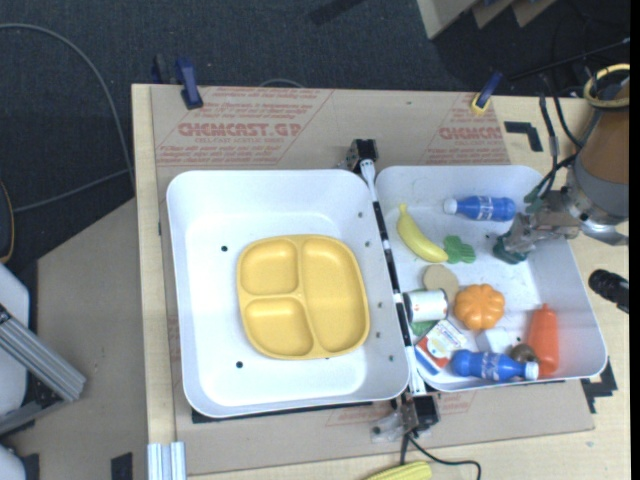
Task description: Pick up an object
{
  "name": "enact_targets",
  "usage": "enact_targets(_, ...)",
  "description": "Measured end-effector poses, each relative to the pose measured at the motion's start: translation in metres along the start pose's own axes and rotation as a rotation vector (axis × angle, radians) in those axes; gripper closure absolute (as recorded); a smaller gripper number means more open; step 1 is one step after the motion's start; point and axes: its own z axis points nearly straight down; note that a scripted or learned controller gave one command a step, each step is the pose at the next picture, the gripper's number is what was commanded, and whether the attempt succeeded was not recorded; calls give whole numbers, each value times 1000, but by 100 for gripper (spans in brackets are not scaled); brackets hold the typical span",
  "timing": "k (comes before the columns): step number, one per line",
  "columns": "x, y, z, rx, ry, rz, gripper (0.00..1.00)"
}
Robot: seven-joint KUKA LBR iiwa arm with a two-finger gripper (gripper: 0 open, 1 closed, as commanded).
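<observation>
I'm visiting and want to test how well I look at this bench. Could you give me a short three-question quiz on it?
1. True or false: the yellow plate lies in the left bin.
2. What lies nearest the gripper? A) blue bottle B) orange carrot C) pumpkin
3. Fill in: the banana lies in the ____ bin.

Key: 1 true; 2 A; 3 right.

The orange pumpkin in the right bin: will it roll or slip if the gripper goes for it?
The pumpkin looks round and glossy, so it would probably slip from a narrow pinch. Crowded by the beige disc and carrot, it likely won't roll far.
</observation>
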Motion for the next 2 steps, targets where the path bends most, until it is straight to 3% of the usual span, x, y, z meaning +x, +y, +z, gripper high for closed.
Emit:
enact_targets(1,1,0,1,0,1,-1,0)
enact_targets(2,8,35,72,-1,1,-1,0)
